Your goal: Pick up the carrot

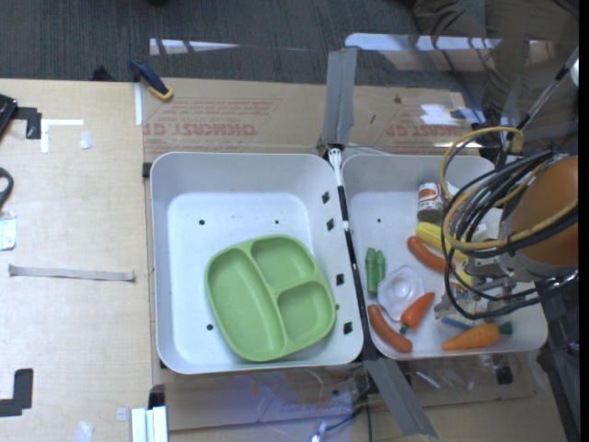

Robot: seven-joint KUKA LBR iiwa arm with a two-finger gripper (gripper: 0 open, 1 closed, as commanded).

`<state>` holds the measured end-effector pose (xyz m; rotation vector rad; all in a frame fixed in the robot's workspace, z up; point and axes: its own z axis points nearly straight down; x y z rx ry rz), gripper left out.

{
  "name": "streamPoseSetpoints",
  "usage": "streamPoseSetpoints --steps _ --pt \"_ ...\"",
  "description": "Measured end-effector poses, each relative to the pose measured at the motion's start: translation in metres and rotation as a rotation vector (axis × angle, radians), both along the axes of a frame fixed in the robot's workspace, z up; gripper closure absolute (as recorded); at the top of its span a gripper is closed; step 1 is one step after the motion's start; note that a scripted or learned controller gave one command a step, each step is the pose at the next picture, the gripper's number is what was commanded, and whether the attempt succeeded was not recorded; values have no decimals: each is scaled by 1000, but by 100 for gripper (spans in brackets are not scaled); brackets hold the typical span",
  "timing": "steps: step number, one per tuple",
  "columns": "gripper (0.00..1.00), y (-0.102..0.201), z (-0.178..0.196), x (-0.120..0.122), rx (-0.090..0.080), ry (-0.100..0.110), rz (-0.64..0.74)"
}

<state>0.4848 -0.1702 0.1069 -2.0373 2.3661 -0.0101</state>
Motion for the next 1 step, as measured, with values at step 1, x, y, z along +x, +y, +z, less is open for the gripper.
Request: streamPoseSetpoints --steps 1 --pt "0 -17 -16 -6 -7 16 345"
